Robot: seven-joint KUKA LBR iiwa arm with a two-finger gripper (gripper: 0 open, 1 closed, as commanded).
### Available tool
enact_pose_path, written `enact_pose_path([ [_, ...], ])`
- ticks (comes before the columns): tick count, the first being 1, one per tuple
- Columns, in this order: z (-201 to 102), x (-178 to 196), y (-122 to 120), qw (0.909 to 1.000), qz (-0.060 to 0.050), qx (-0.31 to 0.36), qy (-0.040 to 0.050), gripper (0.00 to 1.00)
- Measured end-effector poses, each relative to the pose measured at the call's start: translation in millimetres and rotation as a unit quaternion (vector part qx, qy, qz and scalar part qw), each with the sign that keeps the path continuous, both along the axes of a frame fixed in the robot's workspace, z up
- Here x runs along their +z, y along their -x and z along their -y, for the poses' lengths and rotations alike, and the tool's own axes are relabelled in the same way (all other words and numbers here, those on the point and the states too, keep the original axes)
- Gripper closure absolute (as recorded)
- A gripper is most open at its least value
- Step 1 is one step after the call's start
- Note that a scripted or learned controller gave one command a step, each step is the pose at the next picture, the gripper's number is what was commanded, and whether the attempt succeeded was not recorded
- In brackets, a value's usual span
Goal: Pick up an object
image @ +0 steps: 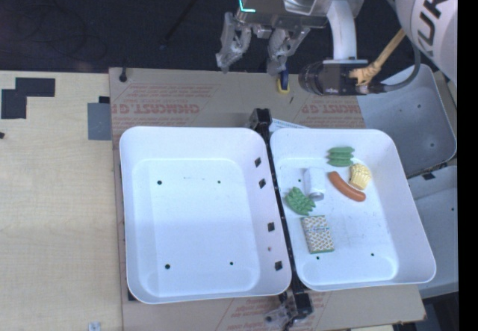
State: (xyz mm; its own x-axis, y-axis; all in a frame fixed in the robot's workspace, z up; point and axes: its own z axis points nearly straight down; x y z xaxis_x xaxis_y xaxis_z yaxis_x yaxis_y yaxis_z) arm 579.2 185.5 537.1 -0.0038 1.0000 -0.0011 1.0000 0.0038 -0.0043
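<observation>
Letters "UK" on the arm housing [437, 1]; mirrored, illegible print on cardboard [187, 101].

My fingers [254, 45] hang at frame top; the small objects cluster mid-frame in the right shallow white plastic bin [388, 247], beside the left shallow white plastic bin [142, 277].

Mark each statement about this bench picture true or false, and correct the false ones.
1. The gripper hangs above the bench beyond the bins, with nothing between its fingers. True.
2. The hot dog lies in the left bin. False: it lies in the right bin, beside the yellow corn.
3. The patterned rectangular packet is the object nearest the camera in the right bin. True.
4. The green leafy piece sits against the right bin's far right wall. False: it sits near the divider between the two bins.
5. The green pepper lies farther from the camera than the hot dog. True.
</observation>
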Motion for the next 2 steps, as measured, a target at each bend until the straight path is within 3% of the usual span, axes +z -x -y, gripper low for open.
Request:
enact_pose_path([
  [1,121.1,0.2,-3.8,1.0,0.0,-0.008,0.0014,0.0],
  [2,113.0,9.3,-3.9,1.0,-0.002,0.0,0.0003,1.0],
])
